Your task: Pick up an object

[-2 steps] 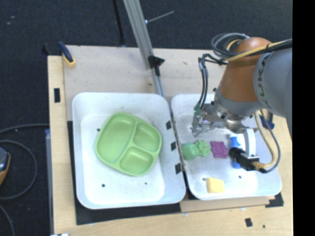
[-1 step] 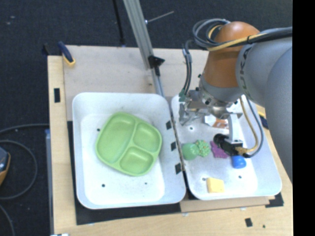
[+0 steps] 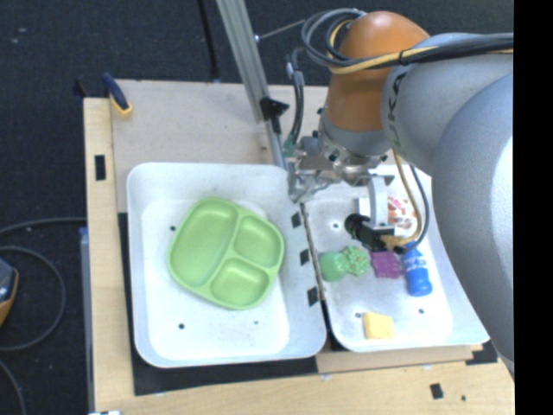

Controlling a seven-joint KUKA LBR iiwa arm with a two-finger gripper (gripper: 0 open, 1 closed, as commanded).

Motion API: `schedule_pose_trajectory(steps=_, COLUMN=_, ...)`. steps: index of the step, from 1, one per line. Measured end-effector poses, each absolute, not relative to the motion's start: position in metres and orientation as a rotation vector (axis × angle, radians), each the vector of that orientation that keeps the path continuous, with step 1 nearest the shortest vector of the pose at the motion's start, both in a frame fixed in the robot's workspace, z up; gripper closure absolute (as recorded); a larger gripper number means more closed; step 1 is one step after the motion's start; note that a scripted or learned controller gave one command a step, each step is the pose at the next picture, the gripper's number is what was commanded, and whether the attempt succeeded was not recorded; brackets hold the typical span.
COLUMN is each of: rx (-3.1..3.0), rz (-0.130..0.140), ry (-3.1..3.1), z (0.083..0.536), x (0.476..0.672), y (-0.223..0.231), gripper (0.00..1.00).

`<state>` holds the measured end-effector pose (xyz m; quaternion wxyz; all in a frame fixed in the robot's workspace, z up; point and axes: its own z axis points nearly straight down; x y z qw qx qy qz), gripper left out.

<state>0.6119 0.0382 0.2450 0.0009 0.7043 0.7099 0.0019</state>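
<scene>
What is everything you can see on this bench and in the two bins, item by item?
pale wooden bench: one, tan, under both bins
left shallow white bin: one, white, left in view
right shallow white bin: one, white, beside it
green divided plastic plate: one, light green, middle of left bin
green knobbly toy: one, green, right bin
purple block: one, purple, right bin, between the toy and the blue item
blue bottle-shaped item: one, blue, right bin
yellow block: one, yellow, right bin's near end
blue-and-yellow clamp: one, bench's far left corner
silver metal rail: one, slanting down toward the bins
robot arm: one, grey with orange band, over right bin's far end
</scene>
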Motion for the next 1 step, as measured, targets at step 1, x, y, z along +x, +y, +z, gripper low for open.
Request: schedule_pose_trajectory(steps=1, rx=2.212, rz=0.006, ry=2.228, z=0.253, x=0.642, y=0.0834, gripper=1.0)
